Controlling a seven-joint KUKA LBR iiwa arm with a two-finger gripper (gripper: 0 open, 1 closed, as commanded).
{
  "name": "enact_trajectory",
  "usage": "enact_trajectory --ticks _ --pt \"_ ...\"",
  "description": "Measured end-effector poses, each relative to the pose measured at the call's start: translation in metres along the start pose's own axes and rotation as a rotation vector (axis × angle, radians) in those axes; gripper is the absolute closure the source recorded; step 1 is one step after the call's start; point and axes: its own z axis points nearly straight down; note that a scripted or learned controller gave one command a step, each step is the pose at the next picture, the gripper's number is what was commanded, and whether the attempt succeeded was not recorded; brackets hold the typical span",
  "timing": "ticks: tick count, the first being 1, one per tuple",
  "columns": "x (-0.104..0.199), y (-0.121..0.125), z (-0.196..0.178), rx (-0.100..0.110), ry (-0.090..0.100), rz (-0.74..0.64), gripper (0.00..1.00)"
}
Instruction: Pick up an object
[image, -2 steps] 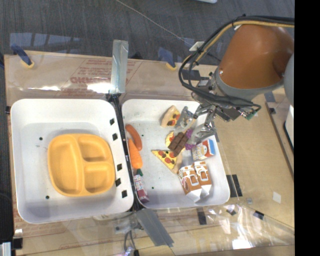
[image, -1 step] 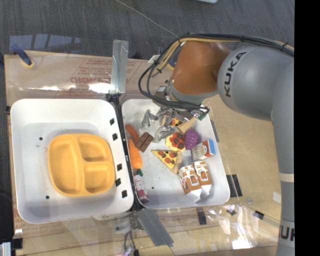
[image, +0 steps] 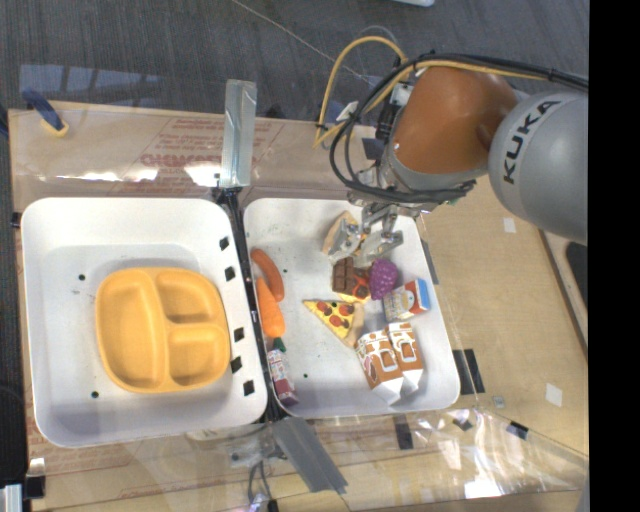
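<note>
**Inspector A:** Risk assessment first. The gripper (image: 372, 240) sits low over the upper part of the right bin (image: 300, 400), in the most crowded corner. Directly around it lie a pale wedge-shaped item (image: 338, 233), a brown chocolate-like block (image: 345, 274) and a purple grape cluster (image: 383, 277), all touching or nearly so. In my judgement, a closing motion here could catch two items at once, or nudge one aside and close on nothing.

**Inspector B:** Agreed. The items are small and irregular; the grape cluster looks rounded and may slip out. The small carton (image: 410, 299) just beside it could be knocked too. Further candidates, well apart from the tool: the pizza slice (image: 335, 317), the larger carton (image: 391, 358), the carrot (image: 271, 311), the sausage (image: 266, 270) and the little bottle (image: 279, 374) along the left wall.

**Inspector A:** Tool condition?

**Inspector B:** The metal parts blend with the clutter beneath. I cannot tell whether it is spread or pressed together, nor whether it contacts the wedge or the chocolate block. Nothing is visibly pinched, so no pick is confirmed.

**Inspector A:** Left bin (image: 40, 300)?

**Inspector B:** Holds a yellow divided tray (image: 160, 330), not involved.
</note>
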Motion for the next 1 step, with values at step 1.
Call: enact_trajectory --ticks 1 --pt "-0.0477 0.0563 0.0422 -0.009 -0.001 0.105 1.00"
